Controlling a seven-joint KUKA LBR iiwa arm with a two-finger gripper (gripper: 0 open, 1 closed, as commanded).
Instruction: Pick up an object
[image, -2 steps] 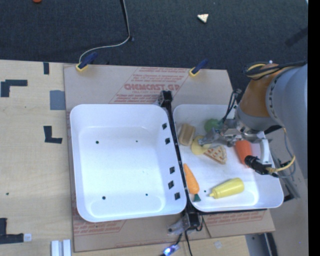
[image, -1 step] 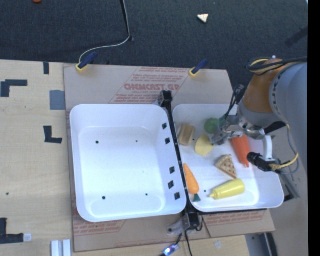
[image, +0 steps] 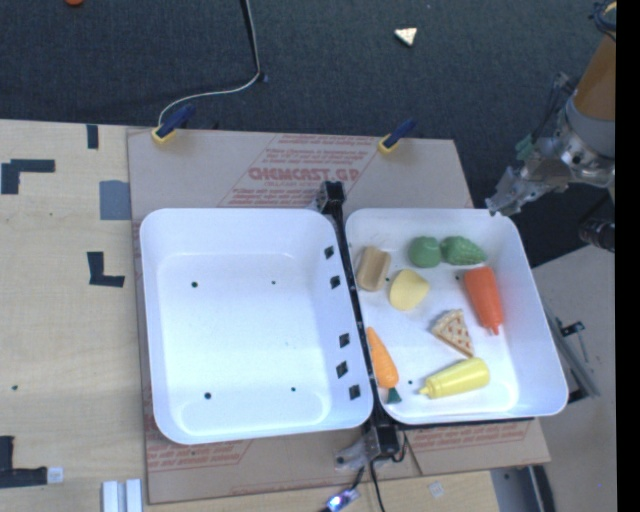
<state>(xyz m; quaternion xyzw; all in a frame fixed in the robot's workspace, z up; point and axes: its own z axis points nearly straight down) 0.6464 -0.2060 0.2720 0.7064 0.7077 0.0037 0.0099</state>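
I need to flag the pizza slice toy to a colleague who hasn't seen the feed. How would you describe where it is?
Look in the right bin, in its lower half. The pizza slice is the small tan triangle with red dots, between the orange carrot and the yellow bottle. It is the only flat, triangular piece.

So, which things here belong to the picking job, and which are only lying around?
For the job:
- two-finger gripper
- right white bin
- long orange toy carrot
- yellow plastic squeeze bottle
- round pale yellow toy
- triangular pizza slice toy

Lying about:
- left white bin
- blue-and-yellow clamps
- white cable
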